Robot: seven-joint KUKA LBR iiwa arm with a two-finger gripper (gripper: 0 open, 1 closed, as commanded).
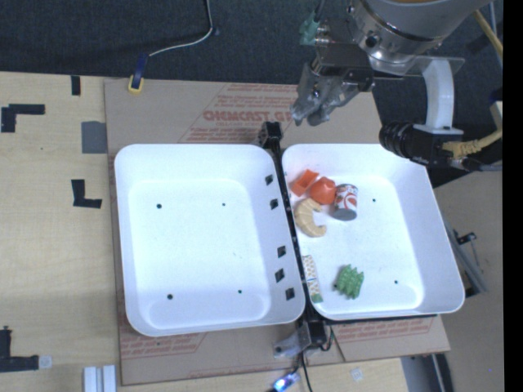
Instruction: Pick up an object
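Observation:
The right bin (417, 219) holds several small items near its left wall: an orange-red piece (315, 185), a red and white can (346, 201) lying on its side, a tan crescent-shaped piece (310, 218), a green spiky toy (349, 281) and a small patterned box (310, 273) against the wall. My gripper (315, 109) hangs high above the bins' far edge, over the cardboard just behind the divider. Nothing shows between its fingertips. It is well apart from every item.
The left bin (196, 235) sits beside the right one, joined by a black clipped divider (280, 219). Both rest on a cardboard sheet (237, 117) on the bench. A white cable with a yellow and blue clip (137, 80) lies at the back left.

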